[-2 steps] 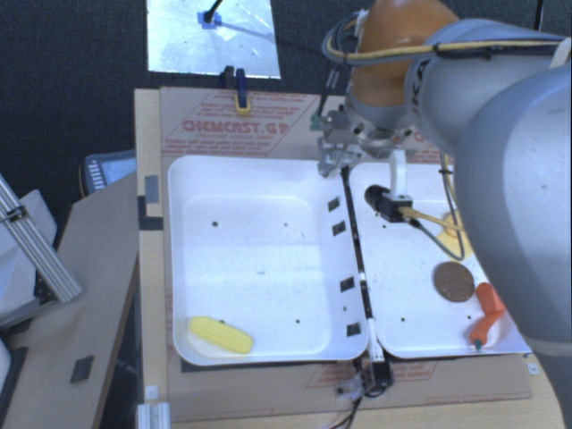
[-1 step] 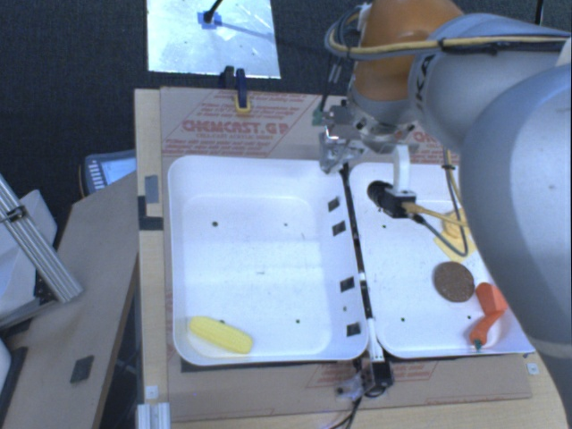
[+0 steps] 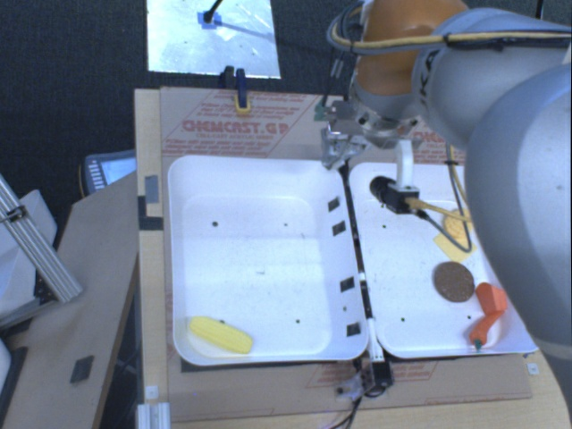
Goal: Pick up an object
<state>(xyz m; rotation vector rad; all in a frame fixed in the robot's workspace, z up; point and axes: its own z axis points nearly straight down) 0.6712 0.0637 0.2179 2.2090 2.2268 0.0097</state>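
Note:
My gripper (image 3: 333, 154) hangs over the far rim where the two white bins meet, with nothing visible under it. A yellow corn-like piece (image 3: 220, 334) lies in the near left corner of the left bin (image 3: 179, 239). In the right bin (image 3: 402, 338) a brown round disc (image 3: 454, 281) lies near the right side, and an orange carrot-shaped piece (image 3: 487, 312) rests just in front of it. A pale yellow flat piece (image 3: 455, 231) sits behind the disc, partly covered by the arm. The gripper is far from all of these.
The grey arm (image 3: 500, 105) covers the right bin's far right corner. A black divider strip (image 3: 355, 257) runs between the bins. A blue and yellow clamp (image 3: 239, 86) stands on the cardboard behind the left bin. An aluminium rail (image 3: 36, 248) leans at the left.

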